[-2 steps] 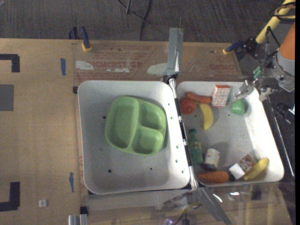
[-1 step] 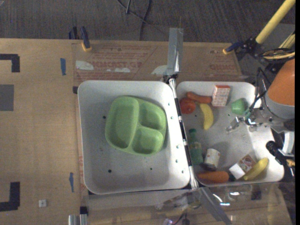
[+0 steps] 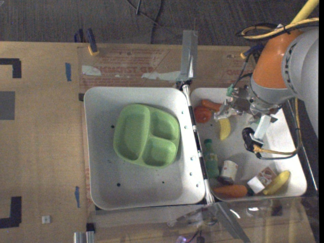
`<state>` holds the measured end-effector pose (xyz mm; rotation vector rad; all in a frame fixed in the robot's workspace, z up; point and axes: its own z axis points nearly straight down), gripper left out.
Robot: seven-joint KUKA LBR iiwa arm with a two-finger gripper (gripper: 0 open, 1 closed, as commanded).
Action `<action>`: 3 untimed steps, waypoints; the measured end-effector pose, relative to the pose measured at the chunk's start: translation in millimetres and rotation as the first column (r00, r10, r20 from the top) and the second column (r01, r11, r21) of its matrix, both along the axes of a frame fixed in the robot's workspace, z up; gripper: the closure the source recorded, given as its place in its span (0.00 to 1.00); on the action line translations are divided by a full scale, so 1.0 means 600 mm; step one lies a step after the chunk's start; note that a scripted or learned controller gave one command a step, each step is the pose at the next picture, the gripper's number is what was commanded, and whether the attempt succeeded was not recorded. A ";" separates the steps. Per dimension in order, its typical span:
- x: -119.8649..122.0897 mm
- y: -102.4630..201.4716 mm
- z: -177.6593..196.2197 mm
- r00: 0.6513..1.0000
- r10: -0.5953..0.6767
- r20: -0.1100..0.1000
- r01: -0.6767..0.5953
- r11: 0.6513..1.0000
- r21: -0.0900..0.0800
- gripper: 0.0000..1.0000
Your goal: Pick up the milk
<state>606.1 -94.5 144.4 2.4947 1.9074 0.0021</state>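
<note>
My gripper (image 3: 226,111) hangs over the right bin's (image 3: 298,186) upper part, just above a yellow banana (image 3: 224,129); I cannot tell its state. The milk carton (image 3: 262,179) lies near the bin's bottom edge, beside another banana (image 3: 279,182).

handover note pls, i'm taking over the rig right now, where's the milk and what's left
Gripper: hangs over the top of the right white bin, near a tomato and a yellow banana piece; jaw state unclear, nothing seen held.
Small brown and white milk carton: lies at the right bin's lower edge, beside a whole yellow banana.
Done: no pick yet.
Left: move to the carton, grasp, lift.
</note>
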 end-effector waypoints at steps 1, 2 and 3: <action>0.016 0.014 0.068 1.000 0.006 -0.001 -0.006 1.000 0.000 0.00; -0.110 -0.038 -0.021 1.000 0.028 -0.004 -0.028 1.000 0.001 0.00; 0.047 -0.004 -0.093 0.989 0.147 0.004 -0.147 0.989 -0.003 0.00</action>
